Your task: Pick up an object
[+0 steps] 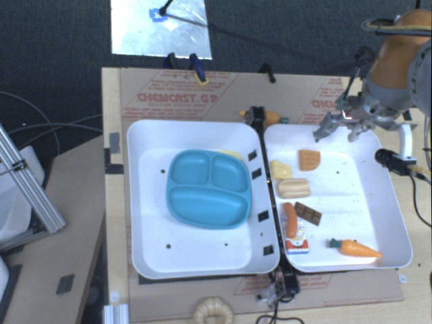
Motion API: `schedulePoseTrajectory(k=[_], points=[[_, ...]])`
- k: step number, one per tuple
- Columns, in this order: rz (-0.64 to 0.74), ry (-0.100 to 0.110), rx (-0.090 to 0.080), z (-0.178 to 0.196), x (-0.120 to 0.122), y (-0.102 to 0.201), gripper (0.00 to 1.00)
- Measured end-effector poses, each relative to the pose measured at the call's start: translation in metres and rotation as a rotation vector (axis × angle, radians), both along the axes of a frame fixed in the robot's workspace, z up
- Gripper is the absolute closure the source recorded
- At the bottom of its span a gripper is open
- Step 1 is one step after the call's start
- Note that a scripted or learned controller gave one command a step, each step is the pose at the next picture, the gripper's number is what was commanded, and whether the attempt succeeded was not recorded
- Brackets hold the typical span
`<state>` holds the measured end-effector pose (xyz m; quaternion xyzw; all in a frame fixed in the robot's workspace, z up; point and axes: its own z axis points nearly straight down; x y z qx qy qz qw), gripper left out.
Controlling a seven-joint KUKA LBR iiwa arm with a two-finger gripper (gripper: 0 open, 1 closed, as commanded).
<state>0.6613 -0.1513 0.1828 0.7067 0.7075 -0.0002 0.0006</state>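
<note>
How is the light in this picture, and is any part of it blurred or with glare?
In the camera view the light is even and soft; the blue tray and carrot look sharp with faint shadows. The shiny sheet beyond the bench shows pale glare. The claw over the right bin's far edge looks slightly blurred, and the orange band is soft.

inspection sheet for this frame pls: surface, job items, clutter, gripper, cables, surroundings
Surface: brown board bearing left bin and right bin side by side.
Job's things: right bin holds carrot, sausage, chocolate bar, bread roll, orange wedge, yellow piece, small carton.
Clutter: blue divided plate in left bin.
Grippers: gripper open, above right bin's far edge, holding nothing.
Cables: black cables at left; cable bundle at the board's near edge.
Surroundings: silver sheet on dark carpet.
</note>
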Motion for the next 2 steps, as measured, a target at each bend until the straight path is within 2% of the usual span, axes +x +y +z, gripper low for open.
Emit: schedulePoseTrajectory(k=[1,2], points=[[0.002,0.003,0.001,-0.062,-0.002,0.004,0.0],[0.004,0.0,0.0,-0.1,-0.002,0.005,0.0]])
